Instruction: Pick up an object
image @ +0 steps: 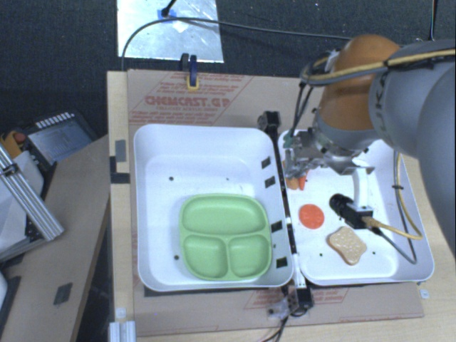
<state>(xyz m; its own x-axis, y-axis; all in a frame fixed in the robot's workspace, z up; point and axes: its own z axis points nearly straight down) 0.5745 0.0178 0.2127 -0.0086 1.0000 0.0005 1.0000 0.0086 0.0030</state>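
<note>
Small orange-red piece: lies in the right bin, close against that bin's left wall, about halfway along it. Sits directly under the gripper, at its lower end; touching it or just beside it, impossible to tell. Gripper itself: down in the bin at the same left wall, tilted, partly masked by wrist hardware and cables. Spread, pressed together or pinching something: cannot tell from this angle.

Just nearer the camera than the orange-red piece, and apart from it, a flat red disc on the white floor. Further toward the near right, a tan, toast-like slice, lying flat, near the disc but not touching it.

Above all this, the grey arm, reaching in from the right, with the orange band bulging over the far end of the right bin.

Across the dividing wall, the left bin, holding a pale green plate with three compartments: one long one on the far side, two smaller ones on the near side. Sits toward the bin's near right corner.

Under both bins, a brown cardboard sheet with red lettering, gripped at its far edge by a clamp with a yellow tip. Beyond that, a shiny metal sheet on dark ground, with a black cable running off to the right.
</note>
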